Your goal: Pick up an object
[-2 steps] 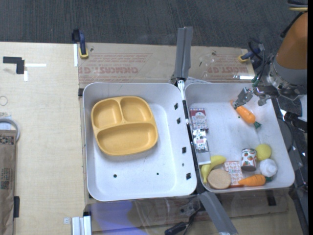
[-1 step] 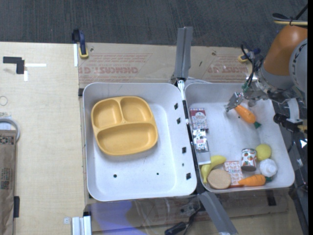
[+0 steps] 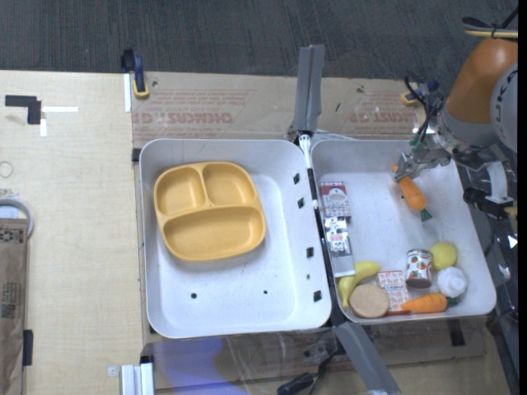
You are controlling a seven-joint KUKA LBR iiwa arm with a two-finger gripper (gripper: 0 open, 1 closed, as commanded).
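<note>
My gripper hangs over the far part of the right bin, reaching in from the right below the orange wrist band. Directly under its tip lies a small orange carrot with a green end, tilted toward the front right. The gripper's tip meets or nearly meets the carrot's upper end; I cannot tell whether they touch. At the bin's front right lie a second carrot, a small can, a lemon, a white ball and a round brown cookie.
A yellow divided plate sits in the left bin. Two small packets lie along the right bin's left wall, with a yellow piece below them. A grey post stands behind the divider. Cables hang at the right edge.
</note>
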